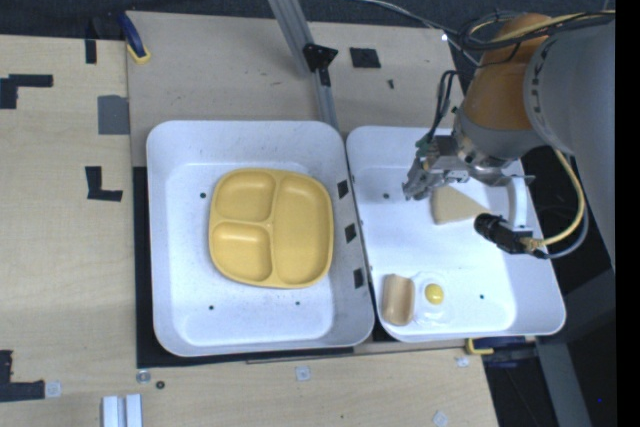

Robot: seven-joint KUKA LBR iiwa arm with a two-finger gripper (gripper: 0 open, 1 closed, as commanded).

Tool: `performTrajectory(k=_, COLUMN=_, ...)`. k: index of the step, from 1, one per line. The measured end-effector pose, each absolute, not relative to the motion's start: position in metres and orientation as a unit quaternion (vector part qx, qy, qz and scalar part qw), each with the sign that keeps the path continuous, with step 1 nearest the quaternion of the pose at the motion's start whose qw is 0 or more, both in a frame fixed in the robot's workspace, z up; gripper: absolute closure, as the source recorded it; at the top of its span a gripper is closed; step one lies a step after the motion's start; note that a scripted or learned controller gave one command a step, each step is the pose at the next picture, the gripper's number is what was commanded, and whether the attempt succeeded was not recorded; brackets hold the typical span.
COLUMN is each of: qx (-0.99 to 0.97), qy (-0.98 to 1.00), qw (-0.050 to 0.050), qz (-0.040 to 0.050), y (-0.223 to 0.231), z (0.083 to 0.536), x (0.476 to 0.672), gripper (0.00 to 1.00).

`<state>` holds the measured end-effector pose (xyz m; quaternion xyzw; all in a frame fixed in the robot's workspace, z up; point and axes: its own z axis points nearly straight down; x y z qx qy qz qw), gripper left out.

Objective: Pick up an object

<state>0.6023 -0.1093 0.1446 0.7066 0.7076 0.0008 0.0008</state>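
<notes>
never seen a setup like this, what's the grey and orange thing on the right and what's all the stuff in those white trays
That is a robot arm, seen by one camera fixed above the bench and looking down at a slant. Its claw hangs over the right bin, beside a pale beige wedge; nothing can be seen gripped in it. Near that bin's front edge lie a small tan piece and a toy fried egg. The left bin holds a yellow divided plate.
</notes>
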Motion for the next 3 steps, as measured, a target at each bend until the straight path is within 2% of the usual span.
performTrajectory(k=2, qx=0.707, qy=0.708, qw=0.002, qz=0.0010, y=-0.110, z=0.260, x=0.600, gripper=1.00)
performTrajectory(k=3, qx=0.705, qy=0.709, qw=-0.001, qz=-0.0005, y=-0.047, z=0.252, x=0.594, gripper=1.00)
